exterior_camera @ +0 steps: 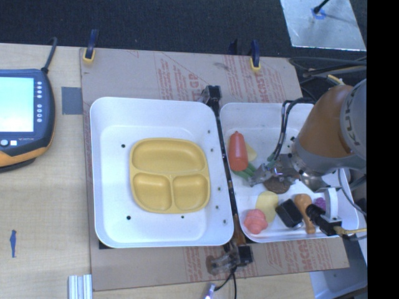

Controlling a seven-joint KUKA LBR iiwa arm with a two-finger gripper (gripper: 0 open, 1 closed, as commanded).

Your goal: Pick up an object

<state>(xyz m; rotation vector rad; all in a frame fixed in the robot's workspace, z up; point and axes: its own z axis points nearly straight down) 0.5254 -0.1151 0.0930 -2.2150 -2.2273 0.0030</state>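
From my remote seat, the biggest thing on the counter (37, 229) is the left bin (106, 167), which carries a yellow divided plate (169, 174) sitting flat in its middle. The right bin (262, 114) beside it holds all the pickable clutter. The grey arm (330, 132), with its orange band, reaches in from the right and hangs low over that bin's centre, covering much of it.

The pincer (269, 174) sits down among the toys, just right of a red carrot-like piece (237, 151) with a green stub at its lower end. Whether it stands wide, narrow, or gripping something I cannot tell — wrist and cabling hide the tips.

Smaller items: a pale yellow piece (267, 202) and a pink one (254, 221) near the bin's front edge, then a black block (288, 213) and an orange-tan piece (303, 203) to their right, with a scrap of purple (320, 202) beyond.

My judgement is that the carrot piece is the nearest candidate. To do this well I would centre on its body rather than the green stub, keep clear of the bin wall between the two bins, close firmly, and lift straight up — checking that something actually rises with the tips before calling it a grasp.
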